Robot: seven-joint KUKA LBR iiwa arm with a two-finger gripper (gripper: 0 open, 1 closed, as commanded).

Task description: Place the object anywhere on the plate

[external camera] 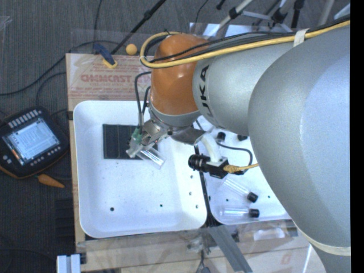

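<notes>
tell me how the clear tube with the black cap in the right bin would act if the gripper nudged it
The capped clear tube lies on its side in the right bin, so its round body would probably roll under a push. It looks small and see-through, likely light and easily knocked away. Its smooth wall may slip between the gripper fingers.

Dark grey carpet (pixel 34 33) crossed by black cables (pixel 40 81), a teach pendant (pixel 31 141) lying left of the bench (pixel 77 95).
</notes>
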